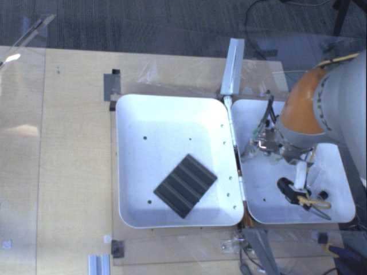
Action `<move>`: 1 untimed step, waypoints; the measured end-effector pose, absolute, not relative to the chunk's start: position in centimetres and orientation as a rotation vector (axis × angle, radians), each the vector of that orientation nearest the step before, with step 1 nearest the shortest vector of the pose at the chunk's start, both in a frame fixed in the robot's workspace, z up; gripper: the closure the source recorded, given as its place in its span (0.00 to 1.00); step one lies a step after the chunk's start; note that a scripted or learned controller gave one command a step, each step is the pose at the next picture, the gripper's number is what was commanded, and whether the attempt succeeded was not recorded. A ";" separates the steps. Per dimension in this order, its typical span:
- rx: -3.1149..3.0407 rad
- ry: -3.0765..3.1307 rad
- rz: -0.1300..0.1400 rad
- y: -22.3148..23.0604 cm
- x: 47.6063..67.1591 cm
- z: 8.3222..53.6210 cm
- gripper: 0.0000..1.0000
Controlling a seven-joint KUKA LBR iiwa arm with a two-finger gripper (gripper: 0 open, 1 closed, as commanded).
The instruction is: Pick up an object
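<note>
A dark grey ribbed rectangular pad (185, 185) lies flat and turned diagonally in the lower middle of the left bin (137, 113). My gripper (261, 145) hangs low over the left part of the right bin (258, 202), under the orange band of the arm (301, 110). It is well to the right of the pad, across the wall between the bins. The wrist hides most of the gripper, and I see nothing held in it.
The two bins meet at a shared rim (235, 153). A metal bar (233, 67) stands up behind that rim. The grey arm body (344, 102) covers the right bin's far right corner. Wooden bench (57, 153) surrounds the bins.
</note>
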State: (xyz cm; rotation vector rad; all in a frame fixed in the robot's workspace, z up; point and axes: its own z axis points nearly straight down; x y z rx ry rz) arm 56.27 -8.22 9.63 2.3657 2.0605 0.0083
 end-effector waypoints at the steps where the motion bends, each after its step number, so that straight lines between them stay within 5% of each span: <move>1: 2.361 2.061 0.015 -8.1 56.5 10.8 1.00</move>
